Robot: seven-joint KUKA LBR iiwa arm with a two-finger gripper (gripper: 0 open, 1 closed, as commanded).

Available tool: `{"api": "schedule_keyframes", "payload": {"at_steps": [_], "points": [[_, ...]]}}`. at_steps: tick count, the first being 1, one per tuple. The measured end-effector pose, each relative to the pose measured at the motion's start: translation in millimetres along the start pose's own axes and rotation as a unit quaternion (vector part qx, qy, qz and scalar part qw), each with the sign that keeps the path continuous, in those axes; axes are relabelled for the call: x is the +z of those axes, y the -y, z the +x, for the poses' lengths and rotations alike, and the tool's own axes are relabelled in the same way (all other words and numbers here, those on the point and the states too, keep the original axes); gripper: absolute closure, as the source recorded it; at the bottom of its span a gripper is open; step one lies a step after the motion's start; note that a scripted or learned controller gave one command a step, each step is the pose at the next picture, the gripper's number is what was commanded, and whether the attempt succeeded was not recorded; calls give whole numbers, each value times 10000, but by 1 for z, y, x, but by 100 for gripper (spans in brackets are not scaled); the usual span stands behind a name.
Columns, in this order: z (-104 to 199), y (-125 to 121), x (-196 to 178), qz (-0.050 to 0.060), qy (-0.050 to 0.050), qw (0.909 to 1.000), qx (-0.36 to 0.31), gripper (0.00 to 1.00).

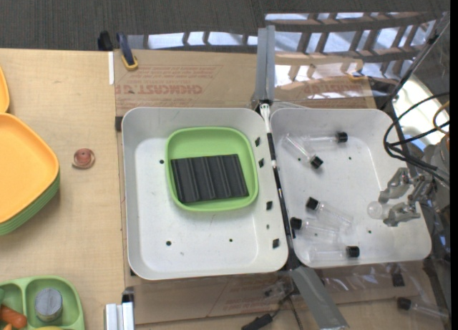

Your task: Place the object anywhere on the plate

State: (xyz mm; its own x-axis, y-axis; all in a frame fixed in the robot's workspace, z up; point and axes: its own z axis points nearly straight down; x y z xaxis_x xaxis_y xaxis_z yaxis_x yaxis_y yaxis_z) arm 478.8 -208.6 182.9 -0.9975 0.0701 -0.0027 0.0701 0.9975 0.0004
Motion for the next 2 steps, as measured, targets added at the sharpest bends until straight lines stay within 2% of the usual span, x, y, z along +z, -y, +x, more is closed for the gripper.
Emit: {"api": "schedule_keyframes", "payload": {"at_steps": [1, 2], "points": [[-1, 0, -13, 2, 13, 9969, -788, 100], [-4, 12, -23, -1, 7, 9921, -1258, 100]]}}
